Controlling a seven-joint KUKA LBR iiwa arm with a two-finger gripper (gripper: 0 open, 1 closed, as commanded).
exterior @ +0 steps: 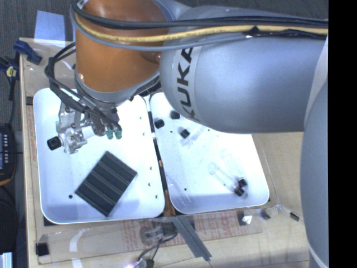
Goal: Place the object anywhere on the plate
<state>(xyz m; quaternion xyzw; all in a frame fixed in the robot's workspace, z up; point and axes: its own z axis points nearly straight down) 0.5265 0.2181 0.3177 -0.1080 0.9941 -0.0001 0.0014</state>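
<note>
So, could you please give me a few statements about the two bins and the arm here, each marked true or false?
1. The dark ribbed plate lies in the left bin. True.
2. The gripper hangs over the right bin. False: it is over the left bin, above the plate.
3. A clear tube with a black cap lies in the right bin. True.
4. The plate stands upright against the bin wall. False: it lies flat on the bin floor.
5. The bins sit side by side. True.
</note>
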